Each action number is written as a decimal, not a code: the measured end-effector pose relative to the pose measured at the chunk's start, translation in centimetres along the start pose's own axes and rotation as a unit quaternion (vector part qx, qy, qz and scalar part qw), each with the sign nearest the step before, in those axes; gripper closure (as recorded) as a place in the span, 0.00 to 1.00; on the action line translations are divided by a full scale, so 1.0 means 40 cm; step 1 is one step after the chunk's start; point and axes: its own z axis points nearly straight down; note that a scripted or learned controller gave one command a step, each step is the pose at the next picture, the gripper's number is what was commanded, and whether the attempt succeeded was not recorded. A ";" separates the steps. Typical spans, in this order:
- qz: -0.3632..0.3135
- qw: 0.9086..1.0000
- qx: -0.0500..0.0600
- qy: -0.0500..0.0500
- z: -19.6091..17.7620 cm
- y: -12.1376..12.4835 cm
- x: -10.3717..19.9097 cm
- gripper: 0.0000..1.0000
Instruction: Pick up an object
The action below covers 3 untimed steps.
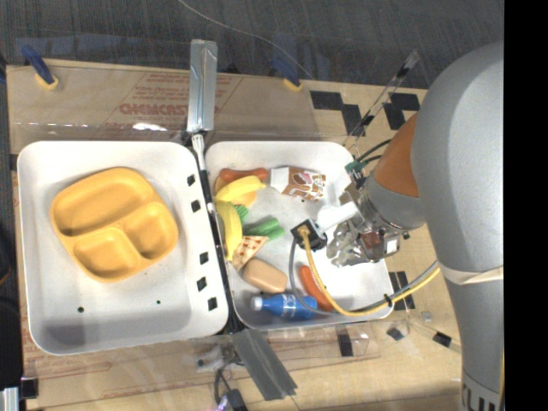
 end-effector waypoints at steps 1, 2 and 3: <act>0.007 1.000 -0.003 0.004 -0.054 0.011 -0.011 1.00; 0.006 1.000 -0.001 0.003 0.008 -0.022 -0.066 1.00; 0.002 1.000 -0.002 0.004 -0.054 0.025 0.004 1.00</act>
